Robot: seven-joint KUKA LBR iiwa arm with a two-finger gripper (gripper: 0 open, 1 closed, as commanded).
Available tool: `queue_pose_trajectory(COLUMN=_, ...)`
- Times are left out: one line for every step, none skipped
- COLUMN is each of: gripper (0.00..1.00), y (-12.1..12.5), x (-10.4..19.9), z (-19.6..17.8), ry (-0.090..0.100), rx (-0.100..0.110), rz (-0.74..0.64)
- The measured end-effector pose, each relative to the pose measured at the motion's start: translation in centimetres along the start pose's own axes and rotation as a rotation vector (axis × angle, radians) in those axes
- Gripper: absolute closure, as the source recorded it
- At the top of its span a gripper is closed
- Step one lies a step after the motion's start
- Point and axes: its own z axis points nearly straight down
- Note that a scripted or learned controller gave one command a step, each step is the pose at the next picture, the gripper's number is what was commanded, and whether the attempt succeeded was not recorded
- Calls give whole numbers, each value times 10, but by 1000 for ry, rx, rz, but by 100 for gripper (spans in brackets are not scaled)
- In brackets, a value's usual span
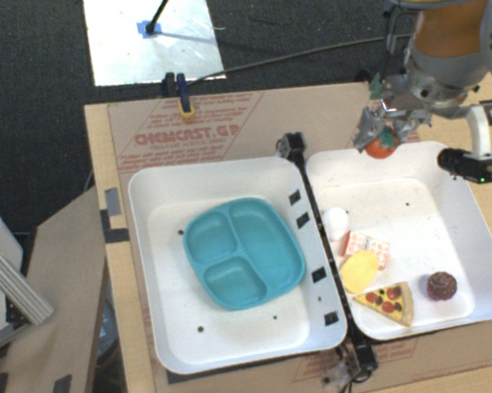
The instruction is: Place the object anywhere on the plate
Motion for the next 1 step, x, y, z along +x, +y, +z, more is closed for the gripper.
queue_pose_trajectory(gripper=100, y=3, x=56, z=7, ry=0, rx=0, rz=0)
